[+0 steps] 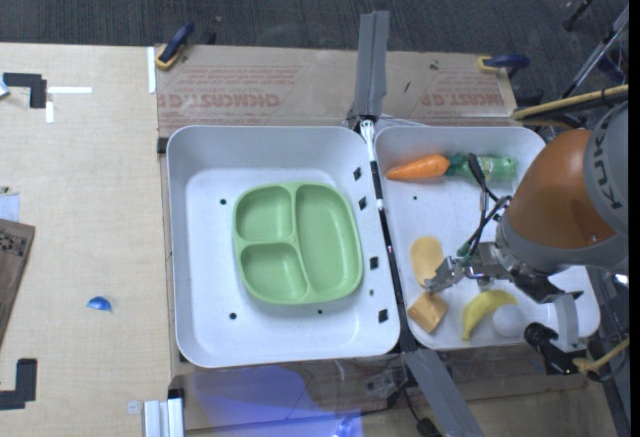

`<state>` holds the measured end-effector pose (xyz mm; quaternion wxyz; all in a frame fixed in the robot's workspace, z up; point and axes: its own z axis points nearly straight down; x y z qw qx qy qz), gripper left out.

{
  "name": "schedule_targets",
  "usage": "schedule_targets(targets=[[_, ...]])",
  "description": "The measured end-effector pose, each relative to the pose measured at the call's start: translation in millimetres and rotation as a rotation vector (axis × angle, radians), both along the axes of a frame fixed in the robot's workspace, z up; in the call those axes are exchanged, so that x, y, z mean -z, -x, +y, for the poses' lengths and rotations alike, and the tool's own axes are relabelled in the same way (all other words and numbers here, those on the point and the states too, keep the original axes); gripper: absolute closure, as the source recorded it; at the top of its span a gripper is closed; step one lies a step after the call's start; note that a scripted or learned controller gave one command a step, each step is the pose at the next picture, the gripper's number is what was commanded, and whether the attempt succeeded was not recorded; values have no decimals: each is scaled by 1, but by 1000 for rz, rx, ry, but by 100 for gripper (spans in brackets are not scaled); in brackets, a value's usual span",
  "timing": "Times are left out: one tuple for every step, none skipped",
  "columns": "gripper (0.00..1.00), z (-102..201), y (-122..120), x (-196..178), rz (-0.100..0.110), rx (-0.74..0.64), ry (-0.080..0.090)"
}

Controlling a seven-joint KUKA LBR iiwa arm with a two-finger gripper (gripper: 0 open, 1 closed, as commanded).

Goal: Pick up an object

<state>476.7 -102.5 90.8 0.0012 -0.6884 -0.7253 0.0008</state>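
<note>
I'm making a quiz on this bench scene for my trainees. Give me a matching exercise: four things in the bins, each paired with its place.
Things:
1. tray
2. carrot
3. banana
4. pincer

Places:
A. far end of the right bin
B. near end of the right bin
C. left bin
D. just above the tan block

Pairs: 1-C, 2-A, 3-B, 4-D

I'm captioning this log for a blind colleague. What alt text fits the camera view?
A grey and orange robot arm lowers its gripper into the right white bin, among a carrot, a banana, a pale yellow chip-like piece and a tan block. The left bin holds a green divided plate.
</note>
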Motion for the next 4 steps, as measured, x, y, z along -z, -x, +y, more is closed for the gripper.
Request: schedule_targets(targets=[[0,1,-110,-1,-2,102,2],[100,1,-111,-11,-3,99,3],[0,1,-111,-11,-3,99,3],[0,-4,-178,2,14,176,5]])
